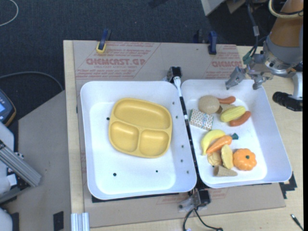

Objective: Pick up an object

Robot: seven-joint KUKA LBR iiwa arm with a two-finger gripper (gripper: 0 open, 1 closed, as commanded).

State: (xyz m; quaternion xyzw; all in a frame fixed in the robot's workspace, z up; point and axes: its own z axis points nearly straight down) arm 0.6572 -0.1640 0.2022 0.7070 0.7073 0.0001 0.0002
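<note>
Okay, my hand (246, 80) hangs spread and empty, upper right; that corn (233, 113) looks light, stiff, slippery, so I'd pinch mid-cob.

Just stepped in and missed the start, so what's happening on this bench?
A grey arm's two-finger gripper hangs with open jaws over the far edge of the right white bin, holding nothing. Toy food lies there, including a small orange pumpkin and a yellow corn cob. A yellow divided plastic plate sits in the left white bin.
</note>
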